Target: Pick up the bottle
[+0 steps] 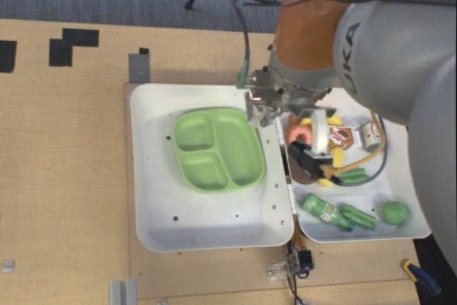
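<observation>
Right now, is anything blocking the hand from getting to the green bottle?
Nothing covers the bottle, lying flat at the near edge of the right bin. Small yellow pieces lie between it and the hand.

Divided plate in left bin, bottle lying near front of right bin, ball further right

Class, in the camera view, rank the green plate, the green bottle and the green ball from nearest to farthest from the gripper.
1. The green plate, in the left bin, right beside the gripper.
2. The green bottle, lying in the right bin, toward the view's lower edge.
3. The green ball, same bin, farther right.
</observation>
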Robot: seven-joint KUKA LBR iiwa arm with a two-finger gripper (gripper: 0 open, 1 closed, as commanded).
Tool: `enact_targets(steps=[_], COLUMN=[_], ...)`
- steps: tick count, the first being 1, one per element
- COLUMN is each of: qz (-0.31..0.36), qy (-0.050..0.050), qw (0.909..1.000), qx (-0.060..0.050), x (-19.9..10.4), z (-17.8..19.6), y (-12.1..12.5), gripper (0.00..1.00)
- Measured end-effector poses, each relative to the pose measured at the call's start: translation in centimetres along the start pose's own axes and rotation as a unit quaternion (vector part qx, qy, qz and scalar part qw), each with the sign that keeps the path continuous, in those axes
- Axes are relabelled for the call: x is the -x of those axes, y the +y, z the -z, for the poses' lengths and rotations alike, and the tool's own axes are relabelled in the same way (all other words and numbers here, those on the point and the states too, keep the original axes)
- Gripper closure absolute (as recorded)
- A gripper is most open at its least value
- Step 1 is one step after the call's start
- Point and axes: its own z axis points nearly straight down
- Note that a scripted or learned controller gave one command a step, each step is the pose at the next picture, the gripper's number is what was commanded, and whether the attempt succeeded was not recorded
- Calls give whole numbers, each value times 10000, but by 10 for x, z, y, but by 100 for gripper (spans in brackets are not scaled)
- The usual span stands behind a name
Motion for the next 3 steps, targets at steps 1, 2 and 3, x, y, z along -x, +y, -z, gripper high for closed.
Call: enact_targets(steps=[1,2,3], qz=[-403,-1089,1768], qy=[2,-2,4], qw=[9992,9940,9843], qx=[10,-3,-11], x=[24,67,6], z=[96,78,19], y=[-25,-75,-73], gripper=[100,100,100])
